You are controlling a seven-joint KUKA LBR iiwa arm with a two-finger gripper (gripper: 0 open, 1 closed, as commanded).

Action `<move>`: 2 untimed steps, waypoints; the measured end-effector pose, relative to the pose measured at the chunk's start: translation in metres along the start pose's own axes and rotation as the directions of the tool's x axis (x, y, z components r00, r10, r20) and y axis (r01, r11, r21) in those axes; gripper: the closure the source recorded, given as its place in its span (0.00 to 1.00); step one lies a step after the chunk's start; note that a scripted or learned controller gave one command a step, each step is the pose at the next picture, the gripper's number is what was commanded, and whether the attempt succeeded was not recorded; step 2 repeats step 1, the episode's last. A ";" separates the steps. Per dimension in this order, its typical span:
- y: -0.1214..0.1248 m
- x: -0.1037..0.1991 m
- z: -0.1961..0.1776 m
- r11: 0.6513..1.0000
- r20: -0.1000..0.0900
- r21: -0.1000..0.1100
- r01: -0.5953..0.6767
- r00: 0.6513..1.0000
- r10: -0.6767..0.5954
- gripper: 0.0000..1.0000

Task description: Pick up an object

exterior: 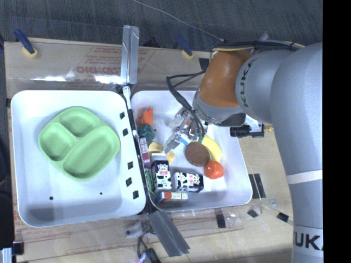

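My gripper (175, 130) hangs low over the middle of the right bin (236, 185), fingers spread open and nothing visibly between them. Just right of it lie a brown round disc (197, 154), a yellow banana (214, 147) and a red tomato (214, 170). One fingertip (170, 144) is close to a small yellow piece (156, 147). An orange carrot-like item (146, 115) and a teal object (146, 131) lie to the gripper's left, along the bin's left wall. Two cow-patterned boxes (162, 174) (188, 181) sit near the front.
The left bin (33, 201) holds a green divided plate (79, 141). A divider wall with black clips (131, 147) separates the bins. The arm's orange band (219, 81) and grey body (285, 92) cover the right bin's back right corner. A small red and white item (171, 196) lies at the front wall.
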State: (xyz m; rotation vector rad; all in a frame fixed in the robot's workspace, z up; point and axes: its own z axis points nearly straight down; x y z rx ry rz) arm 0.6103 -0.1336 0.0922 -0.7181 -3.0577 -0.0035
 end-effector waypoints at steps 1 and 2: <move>-0.001 -0.001 -0.011 1.000 0.003 0.001 0.004 1.000 -0.004 1.00; -0.001 -0.001 -0.011 1.000 0.003 0.001 0.004 1.000 -0.004 1.00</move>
